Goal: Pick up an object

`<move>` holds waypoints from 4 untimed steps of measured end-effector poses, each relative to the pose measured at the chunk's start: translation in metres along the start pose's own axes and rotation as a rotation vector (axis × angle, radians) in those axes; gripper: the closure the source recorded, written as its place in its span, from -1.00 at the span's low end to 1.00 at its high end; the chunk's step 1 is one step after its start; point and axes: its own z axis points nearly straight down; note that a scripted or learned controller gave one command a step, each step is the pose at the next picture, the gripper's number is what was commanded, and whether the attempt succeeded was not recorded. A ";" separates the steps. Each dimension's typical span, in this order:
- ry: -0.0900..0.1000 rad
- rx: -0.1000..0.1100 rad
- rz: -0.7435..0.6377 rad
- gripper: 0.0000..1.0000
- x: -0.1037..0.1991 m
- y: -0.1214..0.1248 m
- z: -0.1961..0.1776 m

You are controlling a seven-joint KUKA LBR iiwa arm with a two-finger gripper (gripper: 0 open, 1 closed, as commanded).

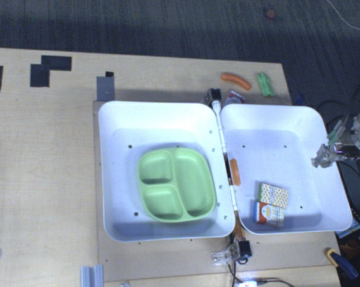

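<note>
Green divided tray (176,184) fills the left bin (114,160), and we've got two small cartons (270,204) near the right bin's (299,130) front edge. Our gripper (327,158) hovers over that bin's right rim, apart from the cartons; its fingers we can't make out.

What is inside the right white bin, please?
The right bin holds two small cartons and an orange stick by its left wall. What lies beneath the cartons is covered.
</note>
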 end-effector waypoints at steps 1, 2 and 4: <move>0.001 0.002 0.000 -1.00 0.001 -0.001 0.001; 0.004 0.006 -0.003 -1.00 0.095 -0.037 0.082; 0.002 0.000 -0.003 -1.00 0.094 -0.035 0.071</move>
